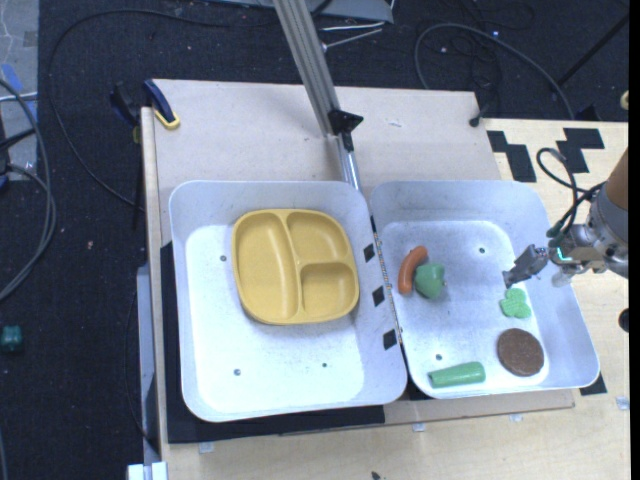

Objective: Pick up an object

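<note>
Reaching in from the right, our gripper [524, 267] hangs over the right bin's right side, just above the pale green piece; we cannot tell from this view how it is set, and nothing shows in its grasp.

Beneath everything we see the desk [250, 128], light wood, carrying two white bins side by side. Our left bin [200, 368] holds a yellow divided plate [296, 265] with three compartments, lying toward its upper middle. Our right bin [470, 203] holds the smaller things. A brown disc [521, 352] lies near its lower right corner. A green cylinder [457, 374] lies along the front edge, to the left of the disc. An orange sausage-shaped piece [408, 268] sits left of centre, touching a dark green lump [432, 281] on its right. The pale green piece [516, 303] lies above the disc, apart from it.
</note>
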You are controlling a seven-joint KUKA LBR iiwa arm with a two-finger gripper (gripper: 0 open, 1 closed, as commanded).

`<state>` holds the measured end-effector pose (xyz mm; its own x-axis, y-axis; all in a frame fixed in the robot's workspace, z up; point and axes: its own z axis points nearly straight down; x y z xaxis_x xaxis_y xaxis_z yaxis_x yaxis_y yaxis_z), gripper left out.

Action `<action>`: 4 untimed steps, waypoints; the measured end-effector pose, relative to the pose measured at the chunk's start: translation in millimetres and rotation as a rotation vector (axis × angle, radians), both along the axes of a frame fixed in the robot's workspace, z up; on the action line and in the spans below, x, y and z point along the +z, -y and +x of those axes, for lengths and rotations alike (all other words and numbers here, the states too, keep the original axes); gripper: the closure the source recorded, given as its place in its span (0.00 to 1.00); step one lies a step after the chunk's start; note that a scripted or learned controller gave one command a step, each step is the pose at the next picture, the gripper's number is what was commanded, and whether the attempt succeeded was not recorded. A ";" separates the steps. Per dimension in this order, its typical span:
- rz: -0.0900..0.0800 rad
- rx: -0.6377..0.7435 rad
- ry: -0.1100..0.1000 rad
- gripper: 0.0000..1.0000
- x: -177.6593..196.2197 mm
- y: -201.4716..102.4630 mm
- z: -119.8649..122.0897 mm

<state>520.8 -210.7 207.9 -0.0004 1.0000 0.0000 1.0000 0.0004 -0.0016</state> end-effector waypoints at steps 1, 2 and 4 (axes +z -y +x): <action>0.000 0.000 0.001 0.00 0.4 0.0 0.3; 0.002 -0.001 -0.003 0.00 -62.2 -2.2 5.0; -0.009 -0.002 0.016 1.00 -96.1 0.6 9.6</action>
